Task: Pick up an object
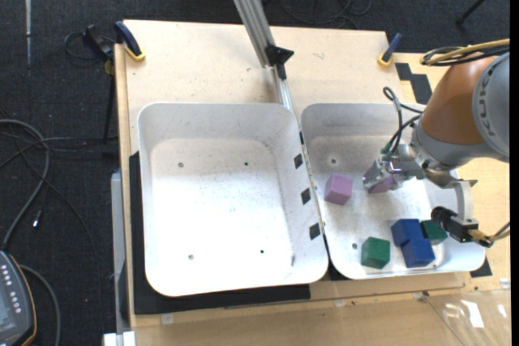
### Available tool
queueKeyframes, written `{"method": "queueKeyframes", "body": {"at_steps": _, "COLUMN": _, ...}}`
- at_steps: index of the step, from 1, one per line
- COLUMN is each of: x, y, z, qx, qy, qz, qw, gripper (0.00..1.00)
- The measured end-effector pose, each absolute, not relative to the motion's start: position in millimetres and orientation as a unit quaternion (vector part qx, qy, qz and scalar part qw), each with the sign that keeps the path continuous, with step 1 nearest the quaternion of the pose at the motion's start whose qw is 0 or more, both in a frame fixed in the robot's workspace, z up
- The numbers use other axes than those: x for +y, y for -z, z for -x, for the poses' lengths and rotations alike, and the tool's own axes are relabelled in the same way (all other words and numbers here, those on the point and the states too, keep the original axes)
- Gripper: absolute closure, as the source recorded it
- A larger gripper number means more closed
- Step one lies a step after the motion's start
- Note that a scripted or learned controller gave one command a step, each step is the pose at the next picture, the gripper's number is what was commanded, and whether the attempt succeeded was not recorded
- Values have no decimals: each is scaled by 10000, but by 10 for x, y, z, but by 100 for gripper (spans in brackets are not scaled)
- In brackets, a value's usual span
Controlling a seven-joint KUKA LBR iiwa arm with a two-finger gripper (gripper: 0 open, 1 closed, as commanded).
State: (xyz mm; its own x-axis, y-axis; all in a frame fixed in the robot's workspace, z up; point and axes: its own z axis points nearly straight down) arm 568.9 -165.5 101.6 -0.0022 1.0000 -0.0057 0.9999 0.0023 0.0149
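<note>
In the right bin [324, 121], gripper [379, 178] low over the floor just right of the pink cube [338, 190], with something pinkish at its tip; cannot tell how far open, or whether anything is held. No lift as yet, so grasp and raise both left to do. Cube lying slightly skewed to the bin walls, no long axis; green block [375, 252] and blue blocks [413, 241] near the front wall.

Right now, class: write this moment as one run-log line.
arm: over right bin | gripper: beside purple block | grasp: unclear | also: green block, blue blocks
</note>
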Motion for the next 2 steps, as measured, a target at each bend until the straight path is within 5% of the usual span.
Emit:
{"method": "queueKeyframes", "body": {"at_steps": 1, "x": -840, "y": -1994, "z": -5707, "qx": 7100, "qy": -33, "qz": -7041, "qw": 21, "gripper": 100}}
{"method": "queueKeyframes", "body": {"at_steps": 2, "x": 100, "y": -1946, "z": -5564, "qx": 7108, "qy": -9, "qz": -7034, "qw": -14, "gripper": 100}}
